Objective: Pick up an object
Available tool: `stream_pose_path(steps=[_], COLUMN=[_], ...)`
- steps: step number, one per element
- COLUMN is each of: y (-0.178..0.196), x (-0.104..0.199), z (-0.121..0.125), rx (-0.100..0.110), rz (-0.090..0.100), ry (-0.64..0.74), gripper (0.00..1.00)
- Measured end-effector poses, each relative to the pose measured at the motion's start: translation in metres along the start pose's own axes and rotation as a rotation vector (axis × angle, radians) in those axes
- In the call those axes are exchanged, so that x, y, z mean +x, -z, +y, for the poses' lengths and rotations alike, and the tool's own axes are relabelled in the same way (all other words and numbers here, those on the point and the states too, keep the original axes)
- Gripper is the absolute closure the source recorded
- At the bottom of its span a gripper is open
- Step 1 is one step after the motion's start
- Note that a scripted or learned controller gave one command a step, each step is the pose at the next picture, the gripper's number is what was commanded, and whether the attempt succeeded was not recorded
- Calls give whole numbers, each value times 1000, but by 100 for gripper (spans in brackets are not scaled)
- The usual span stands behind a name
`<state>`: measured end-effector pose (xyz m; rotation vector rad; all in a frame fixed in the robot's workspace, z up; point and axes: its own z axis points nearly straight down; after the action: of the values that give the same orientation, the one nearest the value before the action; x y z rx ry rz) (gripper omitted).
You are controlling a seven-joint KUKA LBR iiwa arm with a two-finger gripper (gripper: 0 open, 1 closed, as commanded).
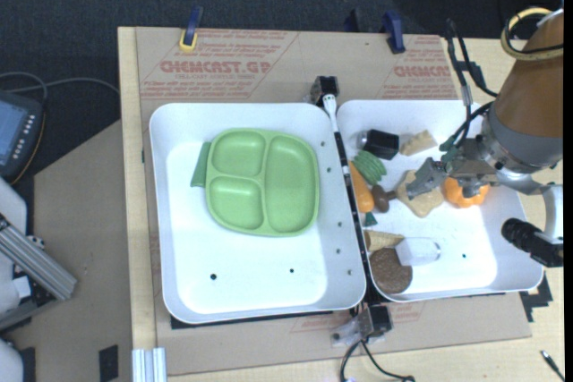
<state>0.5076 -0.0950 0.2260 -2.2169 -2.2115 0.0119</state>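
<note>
Gripper over right bin, fingers' spread: cannot tell. Tan block directly beneath, orange piece at 3 o'clock. Open floor at 5 o'clock, toward near rim.

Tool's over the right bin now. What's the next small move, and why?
Probably a short, straight descent: the tool hovers over the tan, bread-like piece in the right bin, with an orange item close beside it, so drifting sideways risks nudging that instead.

Robotics lab: clamped bench, cables.
</note>
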Motion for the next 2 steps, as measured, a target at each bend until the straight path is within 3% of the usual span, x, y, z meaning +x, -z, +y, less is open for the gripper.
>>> stream_pose_path(steps=[1,2], y=[6,-44], x=[0,5], z=[3,12], rx=[-13,-6], rz=[-2,0], ry=[3,2], gripper=[0,0])
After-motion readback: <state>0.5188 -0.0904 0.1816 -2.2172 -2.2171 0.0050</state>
